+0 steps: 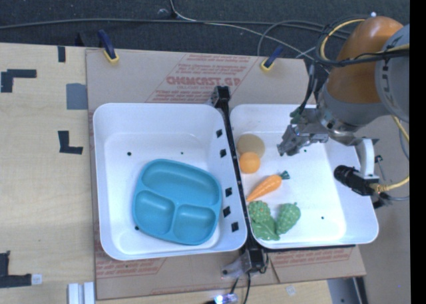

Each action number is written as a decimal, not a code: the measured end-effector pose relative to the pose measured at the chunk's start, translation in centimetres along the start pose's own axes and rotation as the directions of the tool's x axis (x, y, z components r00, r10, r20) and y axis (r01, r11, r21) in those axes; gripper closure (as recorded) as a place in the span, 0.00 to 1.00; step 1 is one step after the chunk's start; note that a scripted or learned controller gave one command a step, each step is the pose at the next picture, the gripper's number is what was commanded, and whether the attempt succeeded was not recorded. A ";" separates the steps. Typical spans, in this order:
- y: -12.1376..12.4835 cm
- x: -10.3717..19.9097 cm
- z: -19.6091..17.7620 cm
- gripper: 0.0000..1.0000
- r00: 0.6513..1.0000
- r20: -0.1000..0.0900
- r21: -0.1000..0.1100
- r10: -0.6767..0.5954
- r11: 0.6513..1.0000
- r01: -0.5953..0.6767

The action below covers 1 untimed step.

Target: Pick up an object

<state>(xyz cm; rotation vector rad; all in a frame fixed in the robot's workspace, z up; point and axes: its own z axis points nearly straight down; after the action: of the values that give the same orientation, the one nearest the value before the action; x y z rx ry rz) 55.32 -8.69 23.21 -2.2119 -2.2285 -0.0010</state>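
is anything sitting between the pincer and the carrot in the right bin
Nothing visible does. The pincer hangs over the upper part of the right bin, and the carrot lies below and to its left on bare white floor. The orange ball sits off to the left, and the green toys lie beyond the carrot.

Overhead camera, slanted down; both bins (100,123) framed.

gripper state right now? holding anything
Two-finger gripper: over the right white bin, above and right of the orange ball; nothing visible between its fingers, open or shut cannot be told.
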 end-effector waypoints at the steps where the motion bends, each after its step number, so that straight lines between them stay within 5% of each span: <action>1: 0.0 5.7 1.2 1.00 1.000 0.001 0.001 0.000 1.000 0.000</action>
<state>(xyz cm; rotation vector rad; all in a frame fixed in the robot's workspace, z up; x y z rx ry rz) 55.24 -2.96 22.05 -2.2121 -2.2276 0.0009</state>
